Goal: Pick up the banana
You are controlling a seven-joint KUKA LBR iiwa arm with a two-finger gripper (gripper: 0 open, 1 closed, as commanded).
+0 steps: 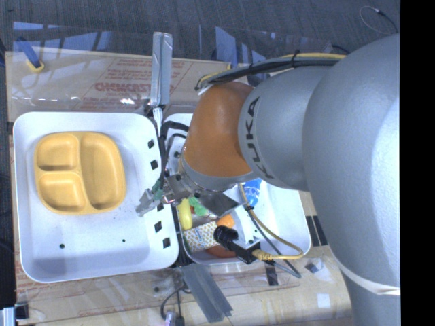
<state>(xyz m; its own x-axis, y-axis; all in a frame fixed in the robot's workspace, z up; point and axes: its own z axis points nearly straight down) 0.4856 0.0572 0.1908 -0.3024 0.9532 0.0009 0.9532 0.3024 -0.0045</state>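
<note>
- Gripper [155,197]: it sits low over the divide between the two bins, at the left bin's right wall, about mid-length. Whether it is apart or closed cannot be told; the wrist hides most of it. Nothing can be seen held in it.
- Arm [285,134]: the grey body with its orange band reaches in from the right and covers much of the right bin. Judged, this posture is a descent toward the clutter at that bin's left side.
- Banana [185,214]: a short yellow piece lies in the right bin, close to its left wall, just beside the gripper and partly under the wrist. It rests among other items, so only part of it shows.
- Neighbours: an orange item [226,221] lies just right of the banana, a patterned item [197,237] sits toward the near edge, and a blue item [252,193] lies further right. A black cable [234,242] hangs from the arm over them.
- Left bin [41,250]: it carries a yellow tray [80,170] with three compartments in its far-left part, well apart from the gripper.
- Right bin [299,240]: its near-right rim is visible.
- Assessment: the pick is not yet done. The gripper stands slightly left of the banana, over the wall, so a shift right seems needed. Crowding risks a wrong or missed grasp.
</note>
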